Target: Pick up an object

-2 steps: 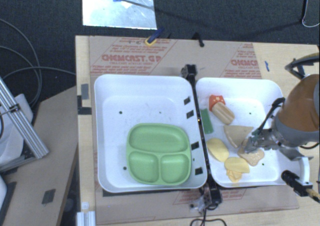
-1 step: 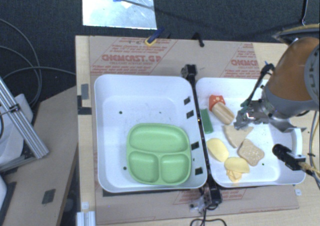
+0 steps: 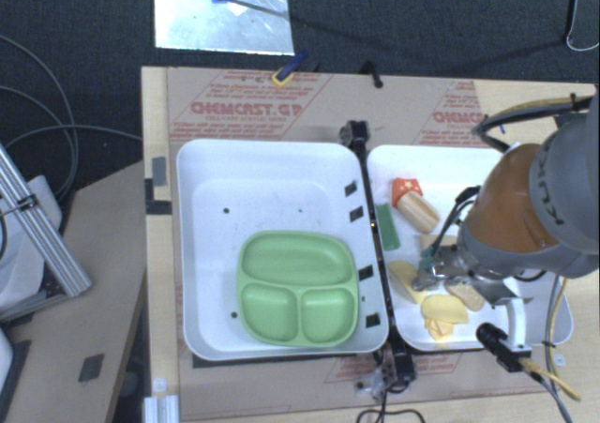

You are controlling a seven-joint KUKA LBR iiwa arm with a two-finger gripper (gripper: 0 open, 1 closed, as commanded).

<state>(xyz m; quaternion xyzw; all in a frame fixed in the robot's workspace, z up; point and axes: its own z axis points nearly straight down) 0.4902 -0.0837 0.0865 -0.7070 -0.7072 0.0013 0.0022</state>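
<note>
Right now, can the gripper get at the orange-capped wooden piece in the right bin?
Probably yes. The gripper hangs low inside the right bin, and the wooden piece lies uncovered just beyond it, with nothing between them.

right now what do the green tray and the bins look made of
Green tray: likely moulded plastic, matte, with soft rounded compartment walls. Left bin and right bin: probably thin white plastic, smooth and slightly glossy, with rounded rims.
</note>
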